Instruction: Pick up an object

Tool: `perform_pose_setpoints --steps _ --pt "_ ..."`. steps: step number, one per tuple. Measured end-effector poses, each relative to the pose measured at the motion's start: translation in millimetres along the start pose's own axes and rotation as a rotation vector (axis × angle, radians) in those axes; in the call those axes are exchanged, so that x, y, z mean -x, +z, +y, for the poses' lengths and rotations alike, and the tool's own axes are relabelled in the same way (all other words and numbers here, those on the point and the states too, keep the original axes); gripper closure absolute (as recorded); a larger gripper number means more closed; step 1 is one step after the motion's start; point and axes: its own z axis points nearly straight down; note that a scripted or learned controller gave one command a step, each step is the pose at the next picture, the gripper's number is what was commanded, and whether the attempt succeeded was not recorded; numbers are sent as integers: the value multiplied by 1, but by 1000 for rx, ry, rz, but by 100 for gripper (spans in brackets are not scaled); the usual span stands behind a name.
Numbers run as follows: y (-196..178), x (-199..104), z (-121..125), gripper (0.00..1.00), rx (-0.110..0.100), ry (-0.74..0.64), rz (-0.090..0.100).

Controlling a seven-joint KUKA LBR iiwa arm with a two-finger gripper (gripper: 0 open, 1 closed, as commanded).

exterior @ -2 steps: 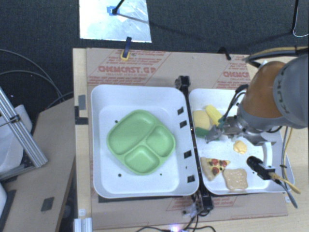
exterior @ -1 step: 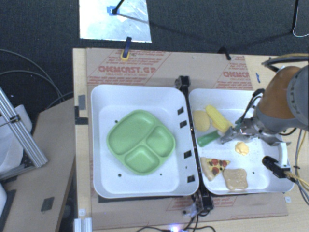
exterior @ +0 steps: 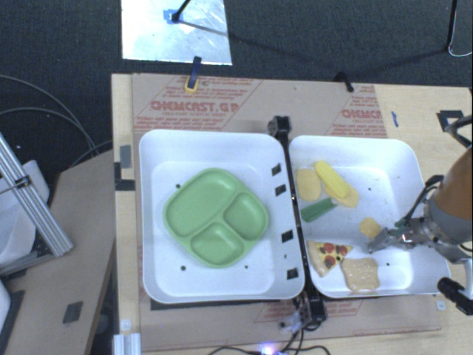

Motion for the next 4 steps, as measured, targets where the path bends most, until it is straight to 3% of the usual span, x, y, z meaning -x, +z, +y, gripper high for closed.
perform_pose_setpoints --steps 1,2,3,4 --pt "0 -90 22 0 5 -19 6" --pt "-12 -83 22 100 9 -10 1" --pt "-8 -108 43 100 6 -14 2" --pt "-1 -123 13 100 7 -8 2"
